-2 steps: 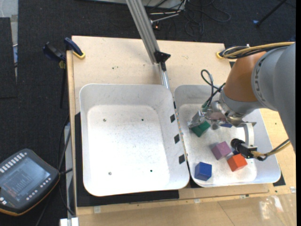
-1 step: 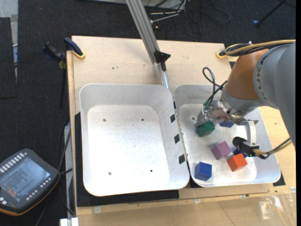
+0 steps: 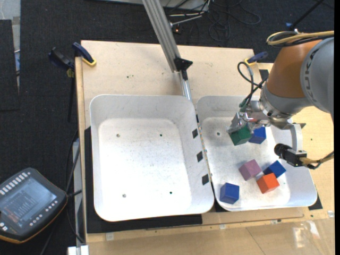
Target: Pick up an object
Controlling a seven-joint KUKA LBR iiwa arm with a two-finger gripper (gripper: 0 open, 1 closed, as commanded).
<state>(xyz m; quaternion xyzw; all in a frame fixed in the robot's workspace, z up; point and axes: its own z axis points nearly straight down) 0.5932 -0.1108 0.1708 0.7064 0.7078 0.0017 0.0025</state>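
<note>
Camera view, near to far: small blue cube (image 3: 229, 192), orange cube (image 3: 268, 183), mauve cube (image 3: 249, 169) lie in right white bin (image 3: 212, 122). Farther, green cube (image 3: 240, 136) is seen beneath two-finger gripper (image 3: 243, 122); grip state cannot be told. Judged light, rigid; flat opposite faces advised.

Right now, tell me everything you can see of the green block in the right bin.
The green block is a small, solid-looking cube of dark, matte green, seen tilted rather than square to the bin. It sits in the upper part of the right bin, directly under the gripper, whose tip overlaps its top edge. Whether it is pinched or lifted cannot be told from this slant. A blue block lies right against its right side. The other cubes lie apart, nearer the bin's front.
</note>
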